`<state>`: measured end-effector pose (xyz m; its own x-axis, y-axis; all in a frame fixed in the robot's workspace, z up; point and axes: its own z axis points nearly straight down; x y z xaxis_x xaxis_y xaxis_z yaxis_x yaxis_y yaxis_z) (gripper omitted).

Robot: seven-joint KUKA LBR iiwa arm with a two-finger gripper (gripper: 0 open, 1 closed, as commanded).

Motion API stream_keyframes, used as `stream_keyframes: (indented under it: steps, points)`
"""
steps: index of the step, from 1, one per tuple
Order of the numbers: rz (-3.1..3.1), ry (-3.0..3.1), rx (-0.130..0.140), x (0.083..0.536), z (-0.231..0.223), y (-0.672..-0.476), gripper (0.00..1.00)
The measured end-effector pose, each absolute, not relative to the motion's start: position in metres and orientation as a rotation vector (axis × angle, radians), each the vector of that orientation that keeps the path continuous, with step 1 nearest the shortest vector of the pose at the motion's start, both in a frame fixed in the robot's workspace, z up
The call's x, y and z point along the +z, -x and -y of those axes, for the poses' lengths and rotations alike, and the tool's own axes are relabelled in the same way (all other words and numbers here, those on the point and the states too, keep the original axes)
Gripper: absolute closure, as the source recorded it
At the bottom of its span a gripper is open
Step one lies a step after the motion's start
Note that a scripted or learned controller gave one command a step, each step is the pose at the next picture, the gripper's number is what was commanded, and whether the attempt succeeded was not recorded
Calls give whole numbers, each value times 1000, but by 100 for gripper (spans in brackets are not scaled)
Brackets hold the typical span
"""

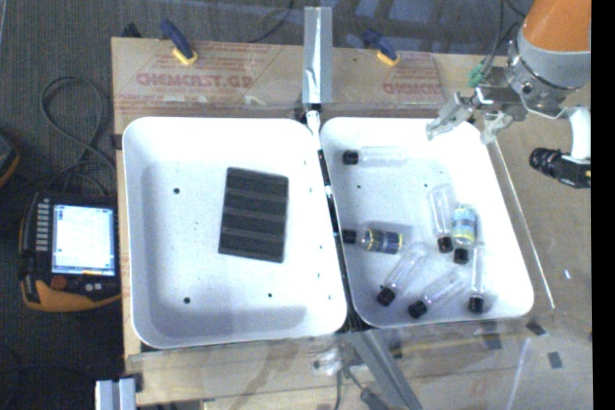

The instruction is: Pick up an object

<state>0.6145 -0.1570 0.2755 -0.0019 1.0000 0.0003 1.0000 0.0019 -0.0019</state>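
Observation:
The right white bin (512,224) holds several small clear vials with black caps. One vial (380,156) lies alone near the bin's far edge. A darker vial with a yellow label (382,239) lies near the middle, and the others cluster at the near right, around one vial (440,290). In the left white bin (135,206) lies a black ridged rectangular block (255,214). My gripper (465,123) hangs above the far right corner of the right bin, open, with nothing between its fingers. It is apart from all the vials.
A metal post (315,62) stands at the back between the bins. Two blue clamps (178,41) (379,48) hold the board behind them. A teach pendant (72,250) with a cable lies on the floor at the left.

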Motion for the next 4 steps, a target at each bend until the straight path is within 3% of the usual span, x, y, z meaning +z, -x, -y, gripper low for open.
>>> stream_keyframes:
  steps: [1, 2, 3, 4]
  points:
    - [2215, 2224, 4, 156, 209, -540, 0]
    - [2220, 2220, -5, 96, 211, -539, 0]
    - [2218, 2216, -7, 103, 209, -539, 100]
    - [2283, 2157, 0, 200, 171, -519, 100]
